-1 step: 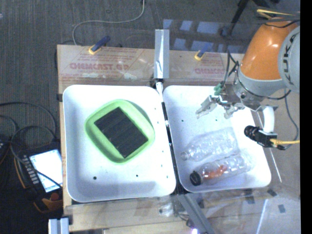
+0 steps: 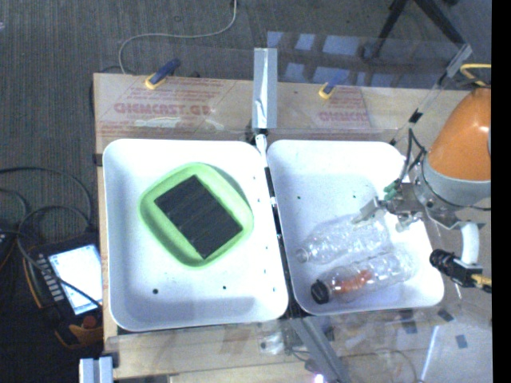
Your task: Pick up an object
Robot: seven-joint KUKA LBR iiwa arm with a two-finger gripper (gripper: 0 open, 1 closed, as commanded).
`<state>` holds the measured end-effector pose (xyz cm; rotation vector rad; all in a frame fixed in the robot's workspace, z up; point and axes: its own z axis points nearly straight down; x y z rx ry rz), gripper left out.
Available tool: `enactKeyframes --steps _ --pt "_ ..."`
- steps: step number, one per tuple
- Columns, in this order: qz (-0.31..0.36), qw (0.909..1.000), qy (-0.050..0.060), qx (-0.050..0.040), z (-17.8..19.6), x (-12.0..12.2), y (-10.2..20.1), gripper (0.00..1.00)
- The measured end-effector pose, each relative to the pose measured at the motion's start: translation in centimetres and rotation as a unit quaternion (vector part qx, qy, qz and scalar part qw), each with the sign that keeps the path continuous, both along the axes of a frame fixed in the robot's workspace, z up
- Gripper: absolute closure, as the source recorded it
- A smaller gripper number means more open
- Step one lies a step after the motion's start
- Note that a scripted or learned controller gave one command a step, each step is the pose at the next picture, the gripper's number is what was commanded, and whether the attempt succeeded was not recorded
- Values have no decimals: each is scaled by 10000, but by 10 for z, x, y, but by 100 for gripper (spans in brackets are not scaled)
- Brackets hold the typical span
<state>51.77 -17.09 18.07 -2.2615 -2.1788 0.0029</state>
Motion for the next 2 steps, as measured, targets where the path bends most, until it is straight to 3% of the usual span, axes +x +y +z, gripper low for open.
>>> enactKeyframes --steps 1,2 --pt "290 9995 -62 -66 -46 -33 66 0" --pt "1163 9932 -4 8 -44 -34 51 0"
